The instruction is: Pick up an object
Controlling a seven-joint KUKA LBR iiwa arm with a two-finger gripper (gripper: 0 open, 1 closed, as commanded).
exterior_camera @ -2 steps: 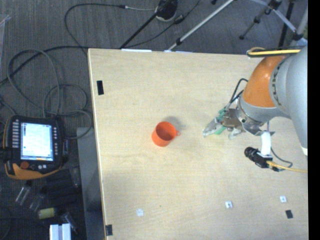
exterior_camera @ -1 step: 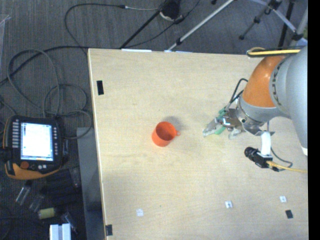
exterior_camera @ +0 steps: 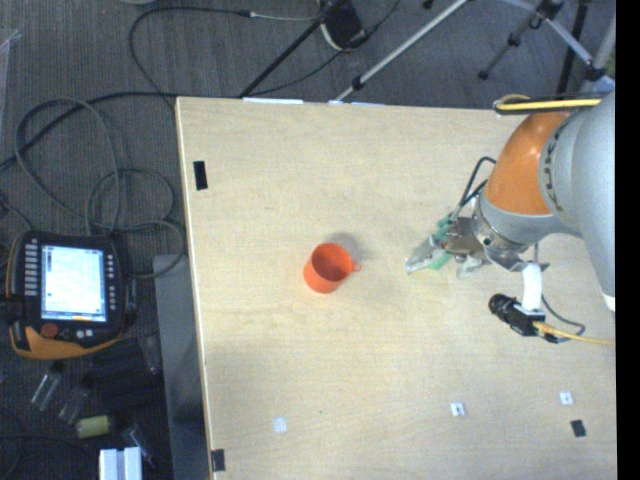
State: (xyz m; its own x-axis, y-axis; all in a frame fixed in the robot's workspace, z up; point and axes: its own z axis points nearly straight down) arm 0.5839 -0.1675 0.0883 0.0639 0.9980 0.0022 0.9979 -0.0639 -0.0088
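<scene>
Cup, orange and alone, sits near the middle of the bench, well apart from the gripper on its right. Whether the gripper is spread or closed I cannot tell; nothing is visibly held. Risk: 1 off-centre descent could clip the rim and tip the cup away.

The grey arm enters from about three o'clock, its bulky body filling the upper right, with the orange band curving above the wrist. From there the wrist angles toward eight o'clock and ends in the gripper, held low and pointing toward nine o'clock. A black fitting with a cable hangs at the wrist's six o'clock side.
</scene>
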